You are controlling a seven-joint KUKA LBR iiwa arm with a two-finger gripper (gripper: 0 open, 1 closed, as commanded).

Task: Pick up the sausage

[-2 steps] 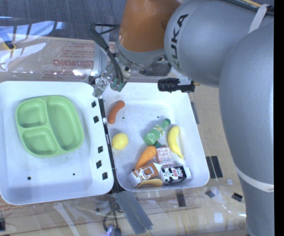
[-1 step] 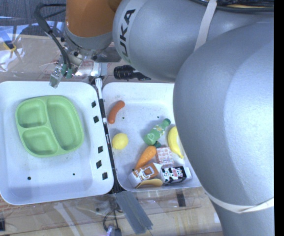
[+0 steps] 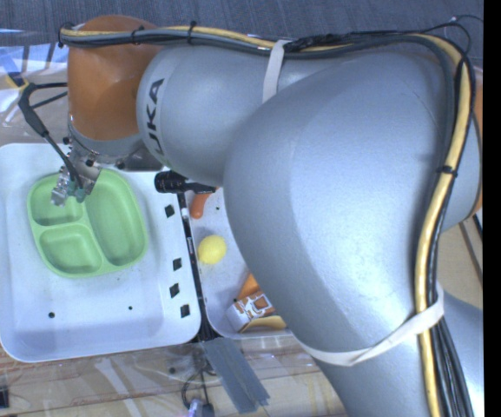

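Now, at the left, a green divided tray (image 3: 89,228) lies in the left white bin (image 3: 24,320). The fingers (image 3: 69,188) hang over the tray's upper left compartment; whether they are released or clenched I cannot tell. Further right, in the right bin (image 3: 220,315), an orange-red piece, perhaps the sausage (image 3: 199,204), lies well apart from them, above a yellow ball (image 3: 212,249), mostly hidden by the arm (image 3: 337,189).
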